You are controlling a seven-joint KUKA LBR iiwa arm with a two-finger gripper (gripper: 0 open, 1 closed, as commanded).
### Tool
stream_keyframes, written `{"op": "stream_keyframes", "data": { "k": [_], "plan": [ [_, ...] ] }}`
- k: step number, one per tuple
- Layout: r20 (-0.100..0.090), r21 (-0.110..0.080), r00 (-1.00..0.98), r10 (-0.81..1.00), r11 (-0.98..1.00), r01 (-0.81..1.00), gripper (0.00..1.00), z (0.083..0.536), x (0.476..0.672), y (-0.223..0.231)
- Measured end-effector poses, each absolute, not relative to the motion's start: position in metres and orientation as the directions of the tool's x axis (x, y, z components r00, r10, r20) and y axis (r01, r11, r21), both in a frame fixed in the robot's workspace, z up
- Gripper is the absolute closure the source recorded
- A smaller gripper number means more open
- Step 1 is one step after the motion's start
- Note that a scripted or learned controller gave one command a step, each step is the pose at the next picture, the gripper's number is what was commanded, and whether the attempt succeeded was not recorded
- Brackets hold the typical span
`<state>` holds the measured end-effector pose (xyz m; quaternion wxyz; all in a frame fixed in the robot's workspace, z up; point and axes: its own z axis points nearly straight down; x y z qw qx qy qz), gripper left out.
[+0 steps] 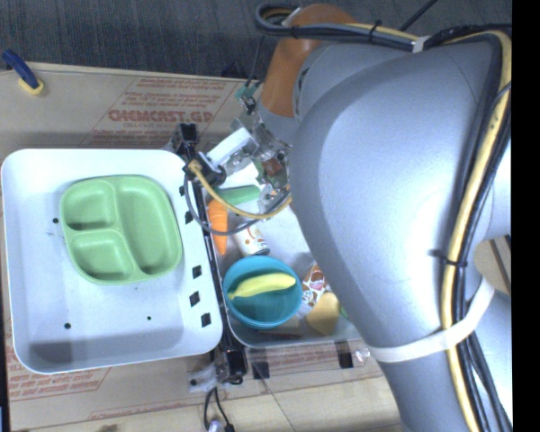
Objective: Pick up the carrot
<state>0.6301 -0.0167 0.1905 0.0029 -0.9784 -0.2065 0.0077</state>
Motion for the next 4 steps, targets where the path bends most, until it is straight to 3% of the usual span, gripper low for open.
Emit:
{"op": "stream_keyframes", "data": {
  "k": [1,2,4],
  "plan": [
    [-0.010,-0.010,0.894,0.448,-0.894,0.448,0.00,0.191,0.603,-0.036],
    [-0.016,-0.010,0.938,0.347,-0.938,0.347,0.00,0.190,0.585,0.001],
    [-0.016,-0.010,0.938,0.346,-0.938,0.346,0.00,0.190,0.585,0.001]
  ]
}}
